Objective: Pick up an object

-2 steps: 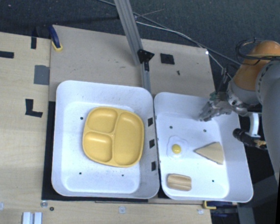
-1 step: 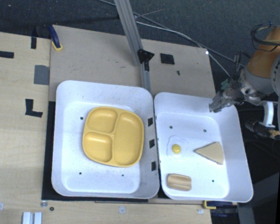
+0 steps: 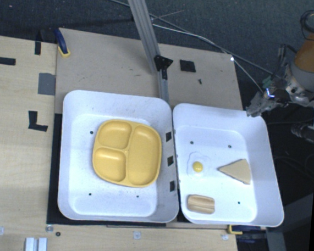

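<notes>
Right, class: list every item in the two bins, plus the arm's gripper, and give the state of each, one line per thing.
Yellow divided plate: flat, right way up, in the left bin, compartments bare.
Fried egg: flat in the right bin, yolk up.
Wedge slice: lying flat, right of the egg, apart from it.
Bread roll: lying on its side near the front wall.
Gripper: above the right bin's far right corner, holding nothing visible.

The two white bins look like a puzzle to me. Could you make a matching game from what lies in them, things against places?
Things:
1. yellow divided plate
2. small yellow ball
3. tan wedge
4. tan loaf-shaped block

Places:
A. right bin, near its front edge
B. left bin, in the middle
C. right bin, right of the ball
D. right bin, left of the wedge

Pairs: 1-B, 2-D, 3-C, 4-A
</notes>
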Robot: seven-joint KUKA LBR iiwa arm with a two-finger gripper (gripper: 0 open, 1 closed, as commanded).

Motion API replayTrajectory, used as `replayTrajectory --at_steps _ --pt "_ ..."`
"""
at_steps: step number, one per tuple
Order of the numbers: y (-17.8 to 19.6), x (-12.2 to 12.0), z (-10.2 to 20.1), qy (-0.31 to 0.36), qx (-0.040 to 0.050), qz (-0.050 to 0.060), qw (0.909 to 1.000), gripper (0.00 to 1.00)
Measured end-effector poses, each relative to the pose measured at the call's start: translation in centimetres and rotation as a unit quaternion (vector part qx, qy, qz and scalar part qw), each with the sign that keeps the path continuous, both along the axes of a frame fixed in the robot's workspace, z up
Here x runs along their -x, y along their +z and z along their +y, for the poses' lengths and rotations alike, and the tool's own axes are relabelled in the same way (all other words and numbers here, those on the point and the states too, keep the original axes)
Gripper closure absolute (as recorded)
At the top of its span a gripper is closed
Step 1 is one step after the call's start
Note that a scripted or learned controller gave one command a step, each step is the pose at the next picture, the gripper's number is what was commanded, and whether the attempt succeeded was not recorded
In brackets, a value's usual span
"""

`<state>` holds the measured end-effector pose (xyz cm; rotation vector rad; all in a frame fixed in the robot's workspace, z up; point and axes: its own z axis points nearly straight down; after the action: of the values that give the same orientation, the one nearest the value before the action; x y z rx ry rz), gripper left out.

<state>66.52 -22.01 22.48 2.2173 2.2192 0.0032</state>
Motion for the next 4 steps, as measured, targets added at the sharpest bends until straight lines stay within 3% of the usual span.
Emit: replayTrajectory --at_steps 1,2,4 --pt "4.3 0.0 0.2 0.000 -0.0004 0.000 1.0000 1.00" --pt "2.9 1.3 5.7 0.002 -0.0013 0.004 1.0000 1.00" --pt "3.5 4.4 15.1 0.002 -0.0014 0.004 1.0000 1.00"
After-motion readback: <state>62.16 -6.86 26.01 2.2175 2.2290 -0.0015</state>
